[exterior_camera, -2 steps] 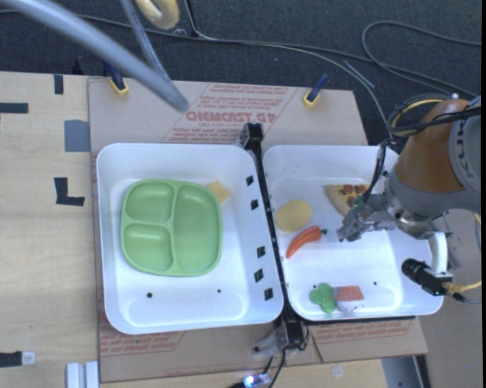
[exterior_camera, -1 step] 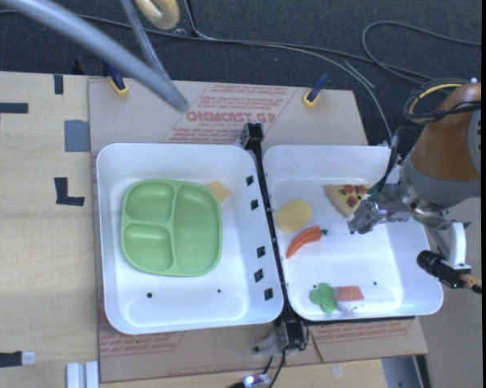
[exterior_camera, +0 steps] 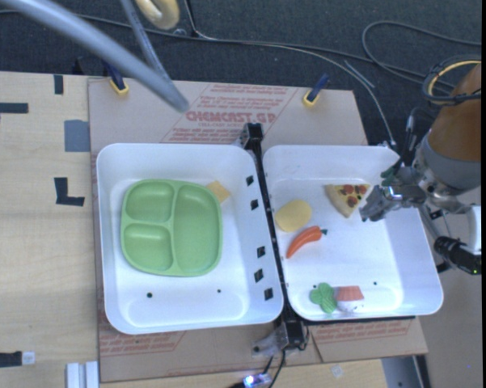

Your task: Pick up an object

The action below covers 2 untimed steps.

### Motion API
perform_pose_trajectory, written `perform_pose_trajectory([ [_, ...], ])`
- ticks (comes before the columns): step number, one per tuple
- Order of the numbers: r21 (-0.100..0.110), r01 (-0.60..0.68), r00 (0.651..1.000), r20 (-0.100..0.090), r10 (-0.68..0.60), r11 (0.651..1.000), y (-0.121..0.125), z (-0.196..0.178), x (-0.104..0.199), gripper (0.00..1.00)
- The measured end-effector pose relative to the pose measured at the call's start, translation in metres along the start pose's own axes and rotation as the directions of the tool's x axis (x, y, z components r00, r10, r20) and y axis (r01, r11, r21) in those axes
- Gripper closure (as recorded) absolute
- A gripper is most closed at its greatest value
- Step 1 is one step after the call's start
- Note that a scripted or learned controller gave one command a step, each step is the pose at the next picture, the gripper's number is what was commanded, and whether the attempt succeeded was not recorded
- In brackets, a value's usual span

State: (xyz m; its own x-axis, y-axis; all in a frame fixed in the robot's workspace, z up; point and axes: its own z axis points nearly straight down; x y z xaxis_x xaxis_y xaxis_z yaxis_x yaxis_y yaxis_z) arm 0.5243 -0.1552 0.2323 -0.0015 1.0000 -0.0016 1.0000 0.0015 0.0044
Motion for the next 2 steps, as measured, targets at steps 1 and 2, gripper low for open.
perform_pose_trajectory([
  [1, 0.005, 0.003, 1.0, -0.003, -0.003, 1.0, -0.013, -0.005, 0.049, 1.0],
  [2, 0.007, 0.003, 1.0, -0.002, -0.003, 1.0, -0.022, 0.004, 0.109, 1.0],
])
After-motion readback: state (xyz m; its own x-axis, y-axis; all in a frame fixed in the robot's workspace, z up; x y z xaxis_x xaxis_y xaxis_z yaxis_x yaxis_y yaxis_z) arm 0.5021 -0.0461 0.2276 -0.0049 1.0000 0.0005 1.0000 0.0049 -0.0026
